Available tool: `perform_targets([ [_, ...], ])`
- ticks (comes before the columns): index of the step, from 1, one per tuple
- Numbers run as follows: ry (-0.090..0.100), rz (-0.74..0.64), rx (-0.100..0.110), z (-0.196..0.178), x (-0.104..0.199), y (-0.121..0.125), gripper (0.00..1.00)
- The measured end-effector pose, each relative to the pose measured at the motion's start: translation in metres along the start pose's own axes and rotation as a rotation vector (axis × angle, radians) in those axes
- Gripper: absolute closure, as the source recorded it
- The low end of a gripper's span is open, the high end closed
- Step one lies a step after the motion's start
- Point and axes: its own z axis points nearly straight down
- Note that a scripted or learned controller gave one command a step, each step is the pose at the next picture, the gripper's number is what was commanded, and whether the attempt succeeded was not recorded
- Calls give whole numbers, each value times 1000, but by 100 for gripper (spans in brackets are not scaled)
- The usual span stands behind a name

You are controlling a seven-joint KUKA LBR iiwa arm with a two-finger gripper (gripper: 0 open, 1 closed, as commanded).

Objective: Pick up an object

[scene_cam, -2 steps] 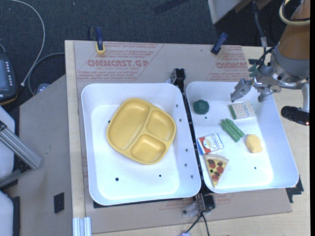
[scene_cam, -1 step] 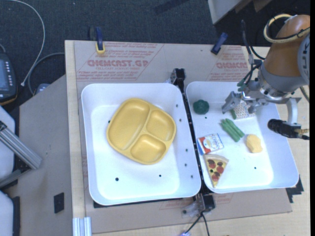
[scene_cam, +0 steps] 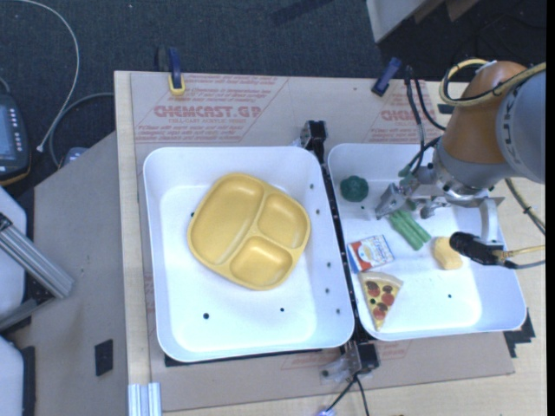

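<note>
Fingers (scene_cam: 401,208) hang over the green stick (scene_cam: 408,230), state unclear to us; we judge it light, stiff, best pinched mid-length.

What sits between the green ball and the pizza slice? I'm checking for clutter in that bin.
In the camera view, a small red-and-white packet lies between the green ball and the pizza slice.

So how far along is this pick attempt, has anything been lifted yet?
Done: the arm has reached into the right bin, with the gripper low over the green stick. In hand: nothing visibly lifted; the green stick, yellow chunk, pizza slice, small packet and green ball all lie on the bin floor. Left: a confirmed grasp and the lift. The yellow tray sits in the left bin.
</note>
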Motion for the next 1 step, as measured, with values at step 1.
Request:
perform_targets([
  [1, -1, 0, -4, 18, 0, 0, 0],
])
